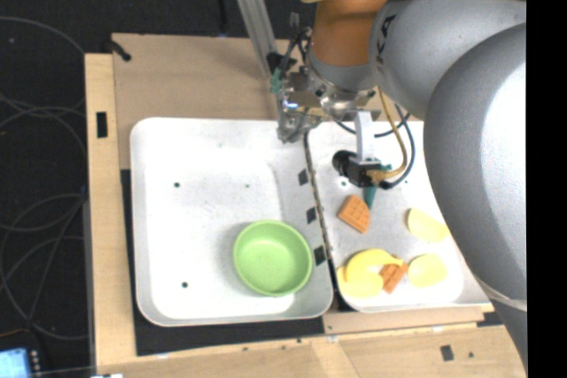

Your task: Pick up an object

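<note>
The claw (291, 121) hangs above the white bins' shared wall (312, 190); I cannot tell whether it is spread. The orange waffle-textured wedge (354, 213) lies well apart from it, nearer the camera.

One camera, fixed high over the worktop (177, 75), tilted down at a slant. Left bin (204, 190) and right bin (394, 221) both in frame, mid-distance. Arm (469, 102) enters from right, looming large near lens.

No legible txt or labels.
</note>
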